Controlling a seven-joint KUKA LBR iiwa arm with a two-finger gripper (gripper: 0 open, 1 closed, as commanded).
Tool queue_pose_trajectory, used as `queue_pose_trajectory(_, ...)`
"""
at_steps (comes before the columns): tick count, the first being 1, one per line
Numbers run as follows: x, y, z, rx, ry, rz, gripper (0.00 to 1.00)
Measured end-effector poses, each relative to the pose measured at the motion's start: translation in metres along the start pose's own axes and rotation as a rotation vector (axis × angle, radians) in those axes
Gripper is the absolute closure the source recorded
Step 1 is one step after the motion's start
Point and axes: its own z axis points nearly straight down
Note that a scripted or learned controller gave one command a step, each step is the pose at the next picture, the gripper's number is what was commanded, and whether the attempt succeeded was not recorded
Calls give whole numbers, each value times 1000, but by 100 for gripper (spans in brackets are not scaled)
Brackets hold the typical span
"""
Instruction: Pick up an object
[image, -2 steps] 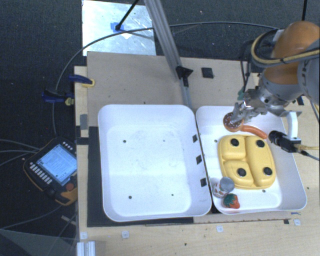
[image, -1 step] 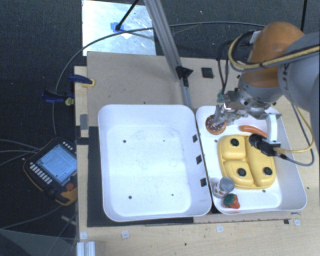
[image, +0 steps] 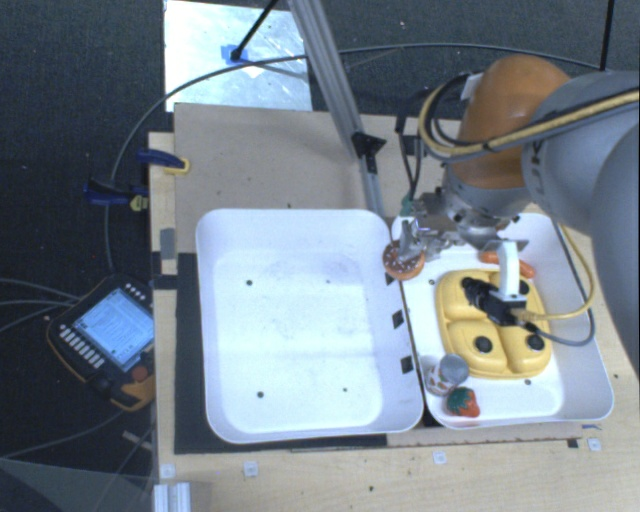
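Gripper (image: 408, 243) sits at the right bin's (image: 590, 400) far-left corner, pinching a small round brown object (image: 404, 263). Lift looks in hand; next, raise straight up clear of the rim.

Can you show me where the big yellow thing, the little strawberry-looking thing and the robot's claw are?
yellow object (image: 495, 325): camera view, on its bumpy top face.
strawberry-like object (image: 462, 402): camera view, on its red body.
gripper (image: 408, 243): camera view, at its tip above a small brown ring-shaped object (image: 403, 264).

The arm (image: 560, 120) reaches in from the right, wrist bent downward.
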Motion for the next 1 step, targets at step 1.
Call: queue_pose_trajectory(1, 50, -27, -8, 0, 1, -1, 100)
